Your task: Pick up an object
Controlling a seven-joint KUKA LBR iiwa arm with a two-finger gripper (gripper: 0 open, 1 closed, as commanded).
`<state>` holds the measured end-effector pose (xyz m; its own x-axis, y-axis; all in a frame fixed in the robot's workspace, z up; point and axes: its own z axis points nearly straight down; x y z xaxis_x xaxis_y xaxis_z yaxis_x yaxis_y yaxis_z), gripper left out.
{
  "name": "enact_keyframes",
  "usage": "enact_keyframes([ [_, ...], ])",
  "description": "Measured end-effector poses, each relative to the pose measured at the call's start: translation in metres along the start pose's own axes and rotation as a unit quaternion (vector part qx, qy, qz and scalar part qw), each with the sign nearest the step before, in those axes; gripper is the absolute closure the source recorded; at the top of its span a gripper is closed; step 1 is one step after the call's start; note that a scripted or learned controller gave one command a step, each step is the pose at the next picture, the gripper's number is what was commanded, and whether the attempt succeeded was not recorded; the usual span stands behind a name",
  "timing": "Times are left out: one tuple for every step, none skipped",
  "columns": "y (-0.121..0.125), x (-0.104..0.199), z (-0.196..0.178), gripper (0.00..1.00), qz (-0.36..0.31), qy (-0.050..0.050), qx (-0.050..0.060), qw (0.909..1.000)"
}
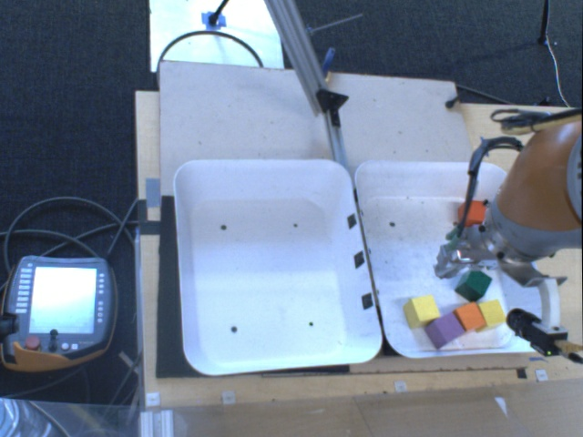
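Nearest the camera, along the front edge of the right bin [401, 180], sits a small cluster of blocks: a yellow block [421, 310] at the left, a purple block [444, 329] just beside it, an orange block [469, 316] touching the purple one, and a second, smaller yellow block [492, 313] at the right end. A green block [474, 285] lies just behind that cluster, and another orange block [472, 213] sits farther back, near the cable that runs down the arm. The left bin [264, 180] stands beside it, and a teach pendant [56, 312] rests on the floor well off to the left. The gripper [455, 260] hangs low inside the right bin, its metal tip just left of and slightly behind the green block; the two look almost touching, though the slant of the view leaves that unsure. I cannot tell how the gripper's tip is set, because the wrist above blurs and partly covers it, and no block can be seen caught in it. My judgement is that the green block is the likeliest target, since it lies closest, toward the front right of the tip. Being roughly cubic, it has no long axis to line up with. A grasp would call for a short shift toward the front right before closing, and the crowded cluster just beyond could be nudged.
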<state>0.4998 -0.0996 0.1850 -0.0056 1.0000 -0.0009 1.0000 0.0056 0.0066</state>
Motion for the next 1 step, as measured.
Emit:
enact_keyframes([
  [-0.0023,0.0030,-0.0452,1.00,0.000,0.000,0.000,1.0000],
])
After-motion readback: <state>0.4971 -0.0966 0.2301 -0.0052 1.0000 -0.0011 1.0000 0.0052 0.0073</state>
